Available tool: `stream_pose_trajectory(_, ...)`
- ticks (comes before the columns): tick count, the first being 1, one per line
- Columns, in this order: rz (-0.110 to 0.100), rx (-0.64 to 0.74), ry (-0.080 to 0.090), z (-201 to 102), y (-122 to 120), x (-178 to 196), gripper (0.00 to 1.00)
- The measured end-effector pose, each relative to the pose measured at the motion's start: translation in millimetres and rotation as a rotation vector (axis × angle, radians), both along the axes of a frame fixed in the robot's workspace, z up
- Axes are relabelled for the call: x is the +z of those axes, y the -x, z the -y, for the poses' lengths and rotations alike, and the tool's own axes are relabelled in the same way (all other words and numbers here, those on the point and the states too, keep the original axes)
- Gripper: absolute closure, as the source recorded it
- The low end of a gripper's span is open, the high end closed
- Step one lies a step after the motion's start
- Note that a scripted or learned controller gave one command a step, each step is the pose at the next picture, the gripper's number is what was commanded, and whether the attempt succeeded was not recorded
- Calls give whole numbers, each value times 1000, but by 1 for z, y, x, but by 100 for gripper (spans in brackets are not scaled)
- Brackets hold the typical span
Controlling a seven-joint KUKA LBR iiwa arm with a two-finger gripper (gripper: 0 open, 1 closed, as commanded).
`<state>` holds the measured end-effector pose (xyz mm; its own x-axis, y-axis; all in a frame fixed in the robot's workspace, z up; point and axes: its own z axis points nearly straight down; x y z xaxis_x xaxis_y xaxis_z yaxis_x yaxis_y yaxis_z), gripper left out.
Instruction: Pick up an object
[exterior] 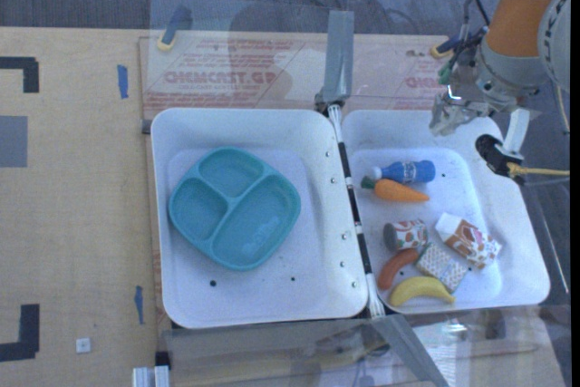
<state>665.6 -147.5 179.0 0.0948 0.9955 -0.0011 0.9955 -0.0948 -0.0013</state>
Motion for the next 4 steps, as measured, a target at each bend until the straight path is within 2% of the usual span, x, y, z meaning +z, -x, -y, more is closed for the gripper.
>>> stream_pose_trajectory(1,-1,0,0,0,0,0,0)
stream_pose_trajectory(2,0,-18,0,-45,16,-86,0)
stream_pose_trajectory(3,-12,-19,2,-43,19,-81,100)
stream_pose_trajectory(4,-2,-80,0,-109,-1,4,100)
